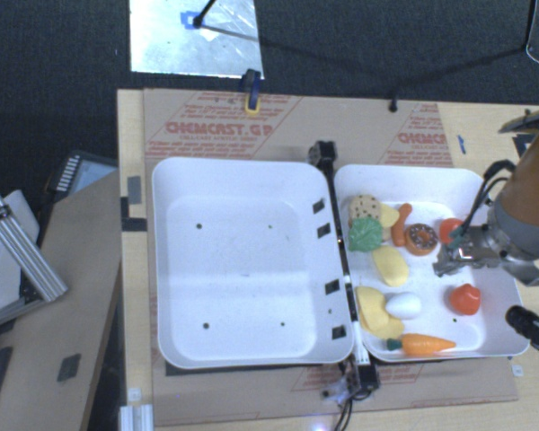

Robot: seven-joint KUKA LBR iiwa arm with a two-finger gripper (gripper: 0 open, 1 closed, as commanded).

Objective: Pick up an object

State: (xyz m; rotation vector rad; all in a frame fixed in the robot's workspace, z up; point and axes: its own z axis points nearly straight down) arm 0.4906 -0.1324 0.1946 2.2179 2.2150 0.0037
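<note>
the gripper (451, 260) hovered low in the right bin (496, 330), between the donut (421, 238) and a red tomato (464, 299); whether its jaws were spread, i could not tell.

Left bin (242, 268) on cardboard sheet (216, 128); foil sheet (198, 25) beyond.

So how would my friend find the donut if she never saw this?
Look in the right bin, the one full of toy food. Near the middle of its far half lies the donut. It is the one round ring with brown icing and sprinkles, between an orange piece and a red one.
</note>
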